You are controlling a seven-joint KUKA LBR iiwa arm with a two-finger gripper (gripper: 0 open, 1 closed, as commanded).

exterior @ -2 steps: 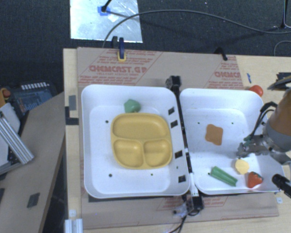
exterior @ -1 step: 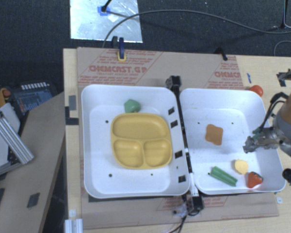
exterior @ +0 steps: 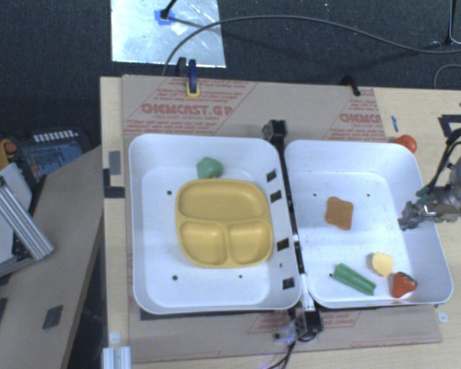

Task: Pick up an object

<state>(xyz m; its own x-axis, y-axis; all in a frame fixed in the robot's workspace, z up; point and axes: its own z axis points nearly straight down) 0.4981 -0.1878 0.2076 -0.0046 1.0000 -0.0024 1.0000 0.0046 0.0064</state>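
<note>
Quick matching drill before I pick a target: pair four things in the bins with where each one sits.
Things:
1. yellow divided plate
2. green lump
3. brown piece
4. green stick

Places:
A. right bin, near its middle
B. left bin, at the plate's far edge
C. right bin, near its front wall
D. left bin, centre

Pairs: 1-D, 2-B, 3-A, 4-C

The gripper sits at the right bin's right rim, away from all four.

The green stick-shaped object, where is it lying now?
The green stick-shaped object lies in the right bin, near its front edge, just left of the yellow piece and below the brown piece.
</note>
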